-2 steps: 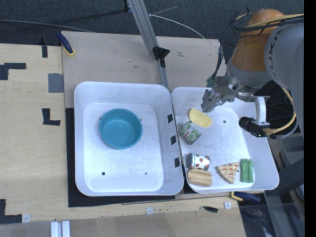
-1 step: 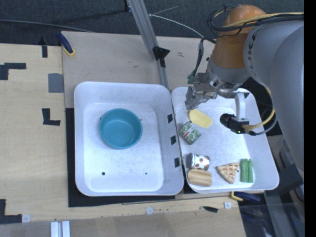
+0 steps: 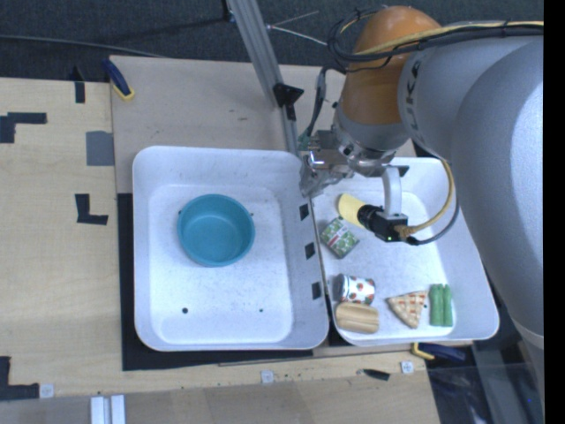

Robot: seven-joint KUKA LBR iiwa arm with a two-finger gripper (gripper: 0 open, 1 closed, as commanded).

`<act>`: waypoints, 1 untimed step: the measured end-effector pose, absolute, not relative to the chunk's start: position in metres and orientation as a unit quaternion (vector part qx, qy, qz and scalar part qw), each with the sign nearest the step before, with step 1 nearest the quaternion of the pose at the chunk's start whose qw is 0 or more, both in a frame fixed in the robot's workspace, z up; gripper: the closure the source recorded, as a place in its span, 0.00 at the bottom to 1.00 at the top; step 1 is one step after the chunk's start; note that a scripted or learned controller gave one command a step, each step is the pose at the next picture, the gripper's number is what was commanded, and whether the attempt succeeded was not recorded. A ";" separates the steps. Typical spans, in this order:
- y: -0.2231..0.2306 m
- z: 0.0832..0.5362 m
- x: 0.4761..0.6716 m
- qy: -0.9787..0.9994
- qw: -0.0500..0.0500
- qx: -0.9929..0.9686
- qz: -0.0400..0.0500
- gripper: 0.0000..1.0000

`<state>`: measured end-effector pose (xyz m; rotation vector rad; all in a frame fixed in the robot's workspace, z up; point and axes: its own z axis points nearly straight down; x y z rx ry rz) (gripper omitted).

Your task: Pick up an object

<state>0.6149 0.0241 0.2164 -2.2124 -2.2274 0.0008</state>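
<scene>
My gripper (image 3: 314,177) hangs over the upper left corner of the right bin (image 3: 468,263), close to the wall between the two bins. Its metal fingers are small and blurred here. Just right of it a yellow banana-like object (image 3: 350,207) lies in the right bin, partly behind a black part of the arm. Below that sits a small green packet (image 3: 339,237). Near the right bin's front edge lie a small can (image 3: 357,289), a bread roll (image 3: 357,318), a pizza slice (image 3: 408,307) and a green block (image 3: 440,305). A blue bowl (image 3: 216,229) stands in the left bin (image 3: 168,307).
The large grey arm with its orange band (image 3: 388,69) covers the upper right of the view and part of the right bin. A slanted metal pole (image 3: 260,51) runs down toward the bins' shared corner. Black tape marks dot the wooden bench at the left.
</scene>
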 end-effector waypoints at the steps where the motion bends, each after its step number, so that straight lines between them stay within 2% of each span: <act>1: 0.078 0.230 0.618 -0.710 0.001 -0.705 0.000 1.00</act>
